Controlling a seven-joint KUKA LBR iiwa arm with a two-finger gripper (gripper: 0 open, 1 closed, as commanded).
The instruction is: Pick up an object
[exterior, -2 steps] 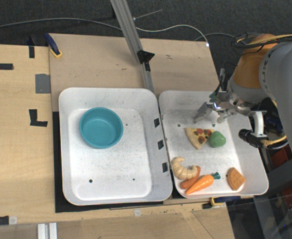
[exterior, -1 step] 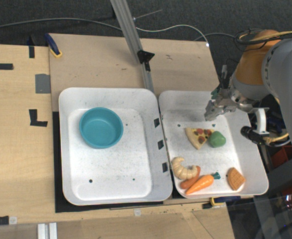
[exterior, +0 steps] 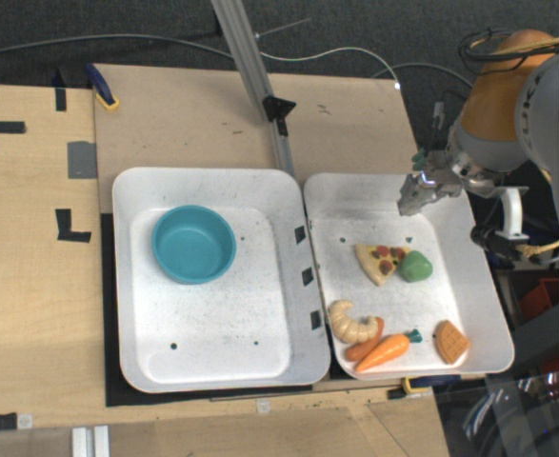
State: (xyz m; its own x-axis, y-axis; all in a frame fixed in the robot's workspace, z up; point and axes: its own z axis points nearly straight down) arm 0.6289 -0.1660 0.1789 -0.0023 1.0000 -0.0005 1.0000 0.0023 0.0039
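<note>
The right bin point(exterior: 469, 246) holds a pizza slice point(exterior: 378, 260), a green round piece point(exterior: 415, 268), a pale croissant-like piece point(exterior: 351, 322), an orange carrot point(exterior: 386, 350), a reddish sausage point(exterior: 363, 345) and a tan cracker point(exterior: 450, 341). My gripper point(exterior: 414, 198) hangs over the bin's far right corner, above and to the right of the pizza slice, with nothing seen between its fingers.
The left bin point(exterior: 136, 255) contains a teal bowl point(exterior: 194, 244). A grey metal pole point(exterior: 250, 55) slants down to the divider between the bins. A blue and yellow clamp point(exterior: 102, 88) sits at the bench's far left. Cables run along the back.
</note>
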